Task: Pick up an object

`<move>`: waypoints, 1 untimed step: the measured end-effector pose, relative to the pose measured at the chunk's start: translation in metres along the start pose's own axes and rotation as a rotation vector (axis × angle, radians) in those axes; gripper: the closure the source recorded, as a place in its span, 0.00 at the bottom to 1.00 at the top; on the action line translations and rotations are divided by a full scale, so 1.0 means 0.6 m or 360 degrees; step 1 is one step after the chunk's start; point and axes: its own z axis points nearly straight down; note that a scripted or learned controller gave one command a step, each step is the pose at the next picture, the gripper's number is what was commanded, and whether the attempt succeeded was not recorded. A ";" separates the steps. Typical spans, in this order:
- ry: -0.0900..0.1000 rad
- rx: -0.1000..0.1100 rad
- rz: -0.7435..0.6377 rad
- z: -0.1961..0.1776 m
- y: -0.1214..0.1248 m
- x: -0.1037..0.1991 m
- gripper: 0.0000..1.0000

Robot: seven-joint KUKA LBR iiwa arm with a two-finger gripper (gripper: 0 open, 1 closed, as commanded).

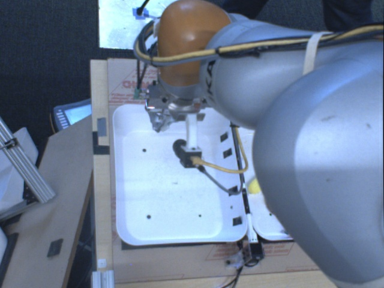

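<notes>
Arm (312,131): grey, reaches in from the right and covers most of that side of the bench; orange band (186,38) above the wrist, near the top centre.

Left bin (129,221): shallow, white, in plain view; bare floor marked with a few small dark dots.

Cardboard sheet (123,80): brown with red print, lies under both bins.

Paper sheet (129,17): pale, on the dark floor beyond the bench.

Right bin (273,228): white, mostly hidden under the arm; a strip of its near left corner shows.

Gripper (158,120): hangs below the orange band over the far edge of the left bin. Whether it is open or closed cannot be told, and nothing is seen in its hold.

Yellow object (254,186): small, at the left edge of the right bin, partly hidden by the arm, well apart from the gripper.
</notes>
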 end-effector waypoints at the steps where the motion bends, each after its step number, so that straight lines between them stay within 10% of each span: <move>1: 0.0005 -0.0010 0.0001 -0.025 0.003 0.000 1.00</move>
